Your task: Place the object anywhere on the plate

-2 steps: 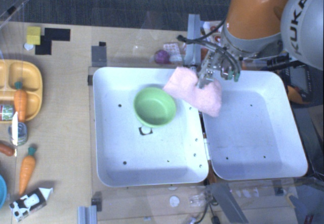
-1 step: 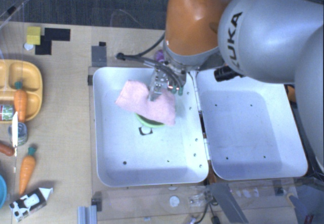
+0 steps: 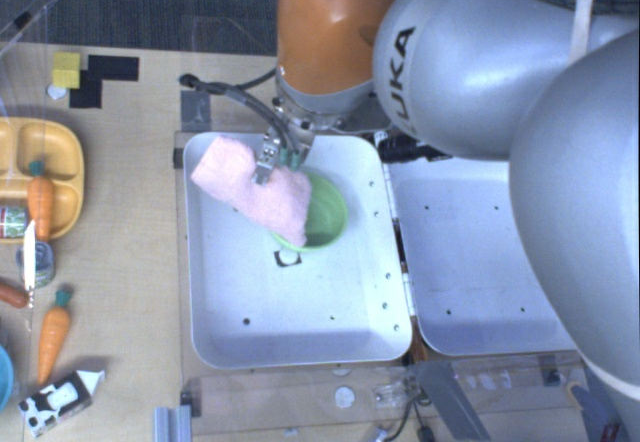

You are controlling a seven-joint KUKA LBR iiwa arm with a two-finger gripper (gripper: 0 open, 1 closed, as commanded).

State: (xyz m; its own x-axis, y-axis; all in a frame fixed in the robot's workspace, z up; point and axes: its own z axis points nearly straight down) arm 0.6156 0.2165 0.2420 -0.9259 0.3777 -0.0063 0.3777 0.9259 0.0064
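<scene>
The gripper [image 3: 268, 166] is down over the left bin [image 3: 250, 330], at the upper edge of a pink cloth [image 3: 250, 188]. Its fingers appear closed on the cloth's top edge, pinching the fabric. The cloth lies spread at a slant, its right end draped over the left part of a green plate [image 3: 328, 213] in the same bin. The right bin [image 3: 480, 320] sits alongside. A yellow tray [image 3: 60, 145] and carrots [image 3: 52, 328] lie on the bench at far left.

Bulky grey arm [image 3: 480, 60], orange band [image 3: 325, 15], black KUKA lettering, black cable [image 3: 235, 95]
</scene>
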